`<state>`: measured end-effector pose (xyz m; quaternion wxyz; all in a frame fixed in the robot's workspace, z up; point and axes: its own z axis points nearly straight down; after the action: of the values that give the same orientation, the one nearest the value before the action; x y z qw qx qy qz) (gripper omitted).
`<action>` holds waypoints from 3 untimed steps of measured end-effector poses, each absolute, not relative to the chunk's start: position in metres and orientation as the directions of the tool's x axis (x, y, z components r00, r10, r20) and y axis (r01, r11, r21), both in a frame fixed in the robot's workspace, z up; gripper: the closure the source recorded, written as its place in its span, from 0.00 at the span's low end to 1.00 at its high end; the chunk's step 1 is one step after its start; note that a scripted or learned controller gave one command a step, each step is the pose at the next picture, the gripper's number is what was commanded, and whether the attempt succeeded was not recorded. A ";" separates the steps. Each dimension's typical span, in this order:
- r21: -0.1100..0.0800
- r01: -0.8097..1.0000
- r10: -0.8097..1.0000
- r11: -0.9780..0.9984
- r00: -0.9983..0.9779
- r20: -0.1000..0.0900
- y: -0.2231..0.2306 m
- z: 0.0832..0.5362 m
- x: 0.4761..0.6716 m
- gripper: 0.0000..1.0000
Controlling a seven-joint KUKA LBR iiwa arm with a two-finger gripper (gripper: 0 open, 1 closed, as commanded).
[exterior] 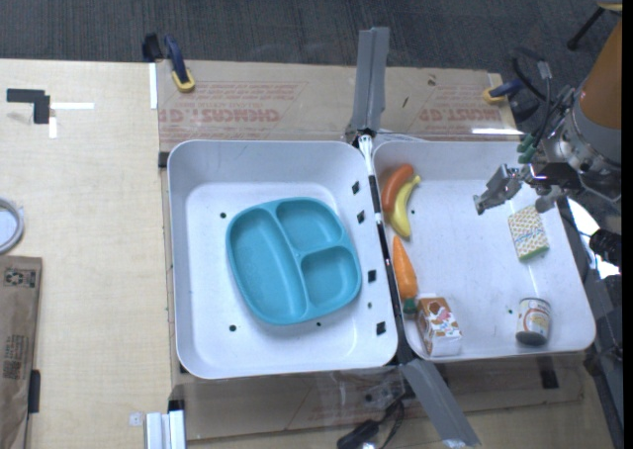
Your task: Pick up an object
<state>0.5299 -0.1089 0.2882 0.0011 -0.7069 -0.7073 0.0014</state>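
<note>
My gripper hangs over the right bin near its far right side. It is open, with nothing between the fingers. A yellow-green patterned sponge lies just below and to the right of it. A small can sits in the bin's near right corner. A small printed carton stands at the near left. Along the left wall lie a yellow banana, an orange piece behind it and an orange carrot.
The left bin holds a blue divided plate. A grey divider post rises between the bins at the back. Clamps hold the cardboard at the far edge. Tape roll and a brown bag lie far left on the bench.
</note>
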 end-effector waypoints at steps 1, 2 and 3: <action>-0.004 1.000 1.000 0.001 -0.001 0.000 -0.109 0.288 0.530 0.00; -0.003 0.991 0.991 0.132 -0.132 0.001 -0.120 0.135 0.557 0.00; -0.003 0.992 0.992 0.128 -0.128 0.000 -0.121 0.144 0.558 1.00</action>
<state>0.5577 -0.1213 0.1442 0.0008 -0.6604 -0.7510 0.0010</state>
